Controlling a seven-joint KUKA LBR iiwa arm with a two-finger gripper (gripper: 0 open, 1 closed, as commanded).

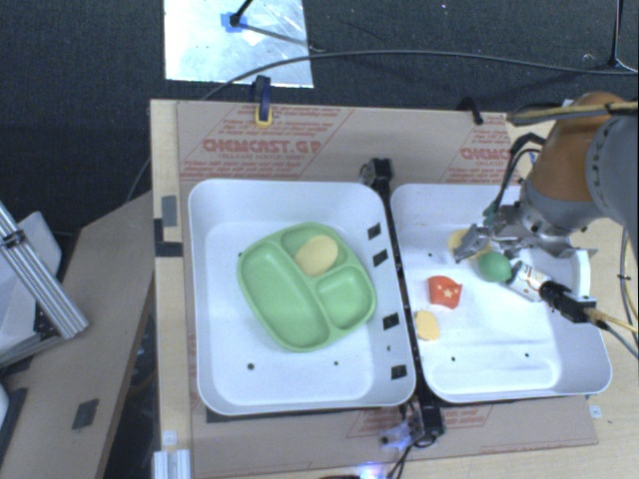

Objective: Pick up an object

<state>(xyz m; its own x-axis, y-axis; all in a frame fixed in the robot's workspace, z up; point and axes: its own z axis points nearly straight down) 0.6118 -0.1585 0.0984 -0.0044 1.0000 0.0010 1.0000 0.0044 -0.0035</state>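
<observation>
The gripper (486,250), jaw state hidden, is hovering at the green ball (492,265), likely light and slippery; the ball's widest middle looks the surest hold, at the red piece's (445,291) two o'clock.

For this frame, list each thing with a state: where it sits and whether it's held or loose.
Green divided plate: flat in the left bin.
Yellow item: in the plate's upper compartment.
Green ball: right bin, at the gripper; grip unclear.
Red item: loose, right bin.
Small yellow piece: loose, near the divider.
</observation>
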